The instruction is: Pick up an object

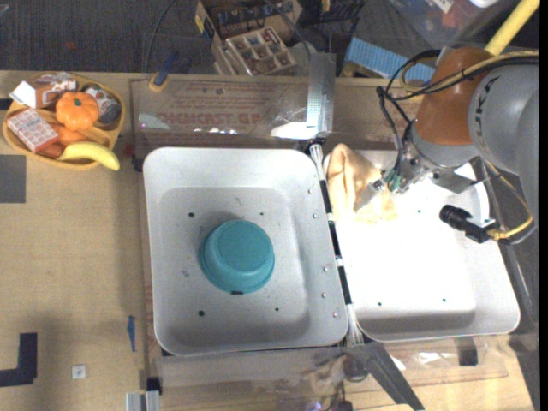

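A teal bowl [238, 256] lies upside down in the middle of the left bin [171, 178]. A floppy tan, cloth-like object [344, 178] sits at the far left corner of the right bin [428, 298], draped against the wall between the bins. My gripper [383, 188] reaches in from the right and is low over the right-hand edge of the tan object, touching or almost touching it. The wrist and its cables hide the contact, so no grip can be made out.
A yellow basket [60, 135] with a banana, an orange and small boxes stands on the bench at the far left. A clear plastic panel [231, 110] runs behind the left bin. A black cylinder on a cable [455, 217] hangs over the right bin.
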Robot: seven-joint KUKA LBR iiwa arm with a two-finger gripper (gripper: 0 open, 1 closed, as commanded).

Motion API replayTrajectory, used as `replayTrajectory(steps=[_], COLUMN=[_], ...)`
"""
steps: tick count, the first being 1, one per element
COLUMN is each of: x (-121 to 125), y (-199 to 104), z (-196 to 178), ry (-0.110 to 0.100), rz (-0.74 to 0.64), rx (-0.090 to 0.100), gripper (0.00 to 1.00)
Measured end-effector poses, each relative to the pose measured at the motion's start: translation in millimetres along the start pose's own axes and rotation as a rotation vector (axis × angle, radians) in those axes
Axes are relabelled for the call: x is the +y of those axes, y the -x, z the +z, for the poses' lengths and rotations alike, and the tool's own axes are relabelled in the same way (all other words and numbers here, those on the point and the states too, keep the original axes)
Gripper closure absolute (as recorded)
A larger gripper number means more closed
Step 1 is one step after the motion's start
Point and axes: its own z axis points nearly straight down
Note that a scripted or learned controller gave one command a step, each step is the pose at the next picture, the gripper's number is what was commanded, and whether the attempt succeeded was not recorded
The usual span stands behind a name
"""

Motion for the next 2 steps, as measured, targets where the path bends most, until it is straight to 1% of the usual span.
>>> replayTrajectory(steps=[1, 2], x=[1.4, 10.0], y=[0.6, 14.8], z=[-10.4, -57.0], ry=[0.005, -0.007], rz=[0.001, -0.065], rx=[0.0, 0.008], gripper=[1.0, 1.0])
